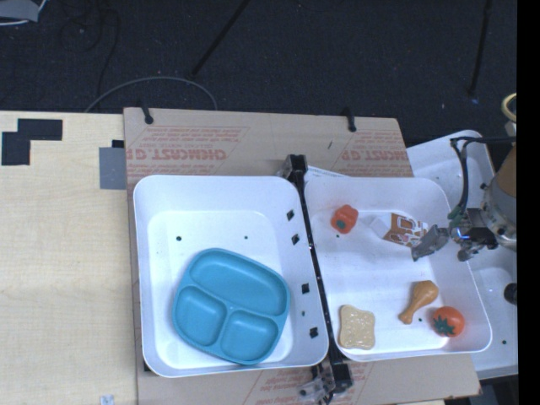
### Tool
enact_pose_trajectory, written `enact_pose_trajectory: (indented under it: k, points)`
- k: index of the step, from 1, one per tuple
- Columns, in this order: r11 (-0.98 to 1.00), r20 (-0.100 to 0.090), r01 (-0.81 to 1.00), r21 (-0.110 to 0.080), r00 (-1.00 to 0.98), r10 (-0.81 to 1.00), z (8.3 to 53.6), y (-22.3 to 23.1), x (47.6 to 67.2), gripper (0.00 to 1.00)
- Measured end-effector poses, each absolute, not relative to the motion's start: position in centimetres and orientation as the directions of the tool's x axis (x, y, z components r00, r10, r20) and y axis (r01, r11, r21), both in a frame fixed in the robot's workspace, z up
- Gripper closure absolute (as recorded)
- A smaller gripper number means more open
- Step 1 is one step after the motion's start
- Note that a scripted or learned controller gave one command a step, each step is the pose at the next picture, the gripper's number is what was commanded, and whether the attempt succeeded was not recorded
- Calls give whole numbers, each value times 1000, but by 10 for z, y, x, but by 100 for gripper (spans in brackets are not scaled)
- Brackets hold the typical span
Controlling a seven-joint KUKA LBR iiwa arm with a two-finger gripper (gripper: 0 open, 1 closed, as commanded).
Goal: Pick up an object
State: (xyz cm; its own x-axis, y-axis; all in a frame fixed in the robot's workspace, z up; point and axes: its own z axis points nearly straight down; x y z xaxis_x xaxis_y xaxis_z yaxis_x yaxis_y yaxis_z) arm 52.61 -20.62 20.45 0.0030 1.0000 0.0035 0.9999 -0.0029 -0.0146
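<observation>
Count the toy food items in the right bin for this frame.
5: red pepper upper left, brown-white packet upper middle by the end effector, drumstick lower middle, toast lower left, tomato lower right.

Toy drumstick [419, 299] lies flat in rt bin, unheld

Arm [506, 184] enters from right — pincer [432, 241] low, pointing left.

The bench [59, 251] is lit evenly from above, and the two white bins [215, 197] are shown very bright, almost washed out. Only soft, faint shadows are cast beside the toys. The floor [253, 40] at the top is left dark. The picture is a little grainy, and small things are seen slightly blurred.
</observation>
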Motion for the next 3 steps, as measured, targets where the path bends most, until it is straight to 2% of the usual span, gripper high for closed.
enact_pose_trajectory:
  k: [1, 2, 3]
  points:
    - [0, 0, 1000, -1, 0, 1000, 211, -206, 529, 0]
    - [0, 3, 1000, -8, 0, 1000, 147, -202, 527, 0]
    - [0, 3, 1000, -5, 0, 1000, 95, -201, 526, 0]
